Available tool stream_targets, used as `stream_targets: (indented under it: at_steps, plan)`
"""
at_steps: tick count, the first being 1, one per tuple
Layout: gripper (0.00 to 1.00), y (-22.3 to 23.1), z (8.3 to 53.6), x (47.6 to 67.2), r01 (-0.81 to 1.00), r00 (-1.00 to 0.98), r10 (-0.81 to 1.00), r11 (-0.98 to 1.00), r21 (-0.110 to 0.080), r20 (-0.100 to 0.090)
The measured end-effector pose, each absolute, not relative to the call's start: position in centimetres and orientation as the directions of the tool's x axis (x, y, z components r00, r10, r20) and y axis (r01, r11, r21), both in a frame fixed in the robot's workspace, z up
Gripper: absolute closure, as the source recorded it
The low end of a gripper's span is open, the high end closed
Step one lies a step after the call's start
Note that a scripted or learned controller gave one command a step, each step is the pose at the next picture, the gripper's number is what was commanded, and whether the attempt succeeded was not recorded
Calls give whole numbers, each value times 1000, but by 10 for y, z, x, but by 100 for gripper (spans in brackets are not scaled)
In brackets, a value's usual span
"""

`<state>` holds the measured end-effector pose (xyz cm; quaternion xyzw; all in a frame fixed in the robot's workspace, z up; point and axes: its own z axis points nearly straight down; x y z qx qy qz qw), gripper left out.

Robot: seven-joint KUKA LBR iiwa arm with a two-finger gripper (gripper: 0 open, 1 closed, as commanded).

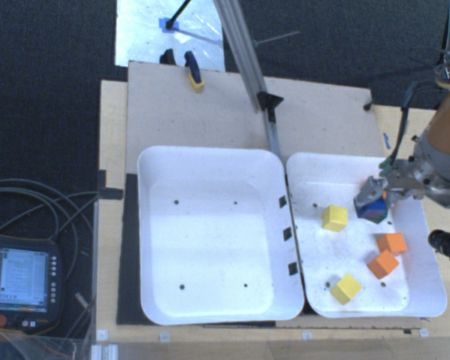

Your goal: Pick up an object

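1. Fingers: the gripper (374,200) sits low over the right bin (422,299), near its upper right area. A blue block (374,211) shows at the fingertips, with grey finger metal on its upper left side. The view is too coarse to confirm that the block lies between both fingers, so whether the fingers are closed on it or merely beside it cannot be told.

2. Task object: the blue block is the apparent target. It lies in the right bin, just right of the upper yellow cube (334,217) and above the two orange cubes. Whether it rests on the bin floor or is raised off it cannot be settled from this angle.

3. Step in hand: judged to be the grasp itself, at or just after contact with the block.

4. Next move: it calls for a firm close on the block if that is not yet done, then a straight vertical lift clear of the bin wall, without nudging the nearby yellow cube.

5. Count, right bin: one blue block; two yellow cubes, the second (346,288) near the front edge; two orange cubes (392,243) (383,263), close together.

6. Surroundings: the left bin (154,172) adjoins the right one. A teach pendant (20,281) lies off the bench at the left.
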<state>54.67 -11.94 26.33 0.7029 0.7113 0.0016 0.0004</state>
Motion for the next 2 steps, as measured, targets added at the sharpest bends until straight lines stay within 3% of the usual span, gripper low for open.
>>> stream_targets:
  at_steps: [2]
  plan:
    - [100, -29, 244, 576, 1000, -10, 1000, 10, 1, 1]
